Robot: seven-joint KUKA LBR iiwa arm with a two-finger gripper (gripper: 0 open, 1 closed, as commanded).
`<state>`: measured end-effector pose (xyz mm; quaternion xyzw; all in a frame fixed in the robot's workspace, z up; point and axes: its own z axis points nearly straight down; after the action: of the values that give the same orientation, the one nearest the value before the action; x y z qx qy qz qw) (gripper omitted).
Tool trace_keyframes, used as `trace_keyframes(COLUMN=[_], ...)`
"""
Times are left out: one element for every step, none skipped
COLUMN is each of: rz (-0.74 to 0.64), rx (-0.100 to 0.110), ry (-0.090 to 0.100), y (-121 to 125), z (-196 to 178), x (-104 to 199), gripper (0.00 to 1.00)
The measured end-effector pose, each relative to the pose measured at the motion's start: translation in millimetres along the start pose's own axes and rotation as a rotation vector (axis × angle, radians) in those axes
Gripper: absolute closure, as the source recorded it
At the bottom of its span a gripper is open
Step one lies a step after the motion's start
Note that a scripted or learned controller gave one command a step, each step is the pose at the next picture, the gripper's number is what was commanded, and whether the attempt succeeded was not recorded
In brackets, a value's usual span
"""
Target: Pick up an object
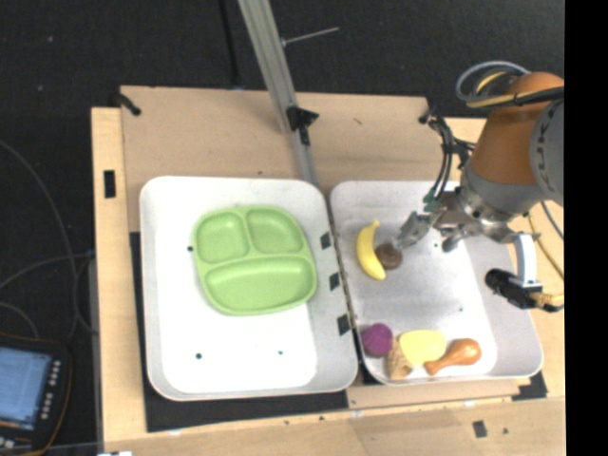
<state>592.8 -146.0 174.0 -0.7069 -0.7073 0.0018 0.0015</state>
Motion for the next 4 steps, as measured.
trace_keyframes(rz=[0.001, 0.003, 0.009, -0.002], rx=[-0.001, -0.003, -0.008, -0.012], ry=[0.000, -0.001, -0.002, -0.002], y=[-10.4, -10.5, -9.3, 1.0], z=[49.9, 74.5, 61.6, 2.6], x=[-0.5, -1.4, -2.9, -1.4], gripper=[0.00, 0.00, 1.00, 1.00])
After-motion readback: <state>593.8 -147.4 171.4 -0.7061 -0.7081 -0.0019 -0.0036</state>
